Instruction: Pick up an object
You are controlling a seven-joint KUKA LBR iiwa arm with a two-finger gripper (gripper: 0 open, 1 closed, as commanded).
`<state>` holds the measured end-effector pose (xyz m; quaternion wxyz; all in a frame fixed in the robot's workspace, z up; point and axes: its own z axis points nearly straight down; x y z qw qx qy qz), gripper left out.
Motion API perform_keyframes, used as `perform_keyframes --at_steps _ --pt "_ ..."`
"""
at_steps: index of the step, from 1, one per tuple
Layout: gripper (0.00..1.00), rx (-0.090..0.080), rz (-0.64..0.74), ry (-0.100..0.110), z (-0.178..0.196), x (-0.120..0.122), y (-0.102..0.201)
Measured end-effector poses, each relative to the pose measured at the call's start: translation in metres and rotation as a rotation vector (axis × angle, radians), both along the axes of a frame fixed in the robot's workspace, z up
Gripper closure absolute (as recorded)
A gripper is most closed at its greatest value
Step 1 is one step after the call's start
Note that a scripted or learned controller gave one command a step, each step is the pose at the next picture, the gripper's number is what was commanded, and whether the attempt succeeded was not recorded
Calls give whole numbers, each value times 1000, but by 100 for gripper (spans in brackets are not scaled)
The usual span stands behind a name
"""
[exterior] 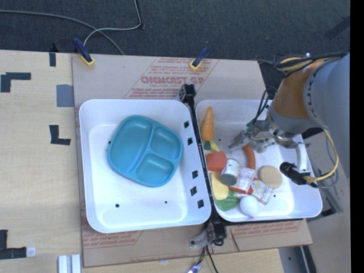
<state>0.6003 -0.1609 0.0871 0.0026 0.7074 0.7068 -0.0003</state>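
Grey arm [318,95] reaches from the frame's right; its gripper [250,138] hangs spread over the right bin [301,209], just above a sausage [249,156], beside a carrot [207,124].

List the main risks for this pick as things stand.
The right bin is crowded: the can, packet, red block and sausage lie touching or close, so the gripper may nudge neighbours or grab two. The carrot lies against the divider wall, leaving little finger room.
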Motion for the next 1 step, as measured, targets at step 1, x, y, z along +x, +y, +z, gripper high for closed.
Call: perform_keyframes --at_steps 1 --pt "100 -1 1 -4 10 1 0"
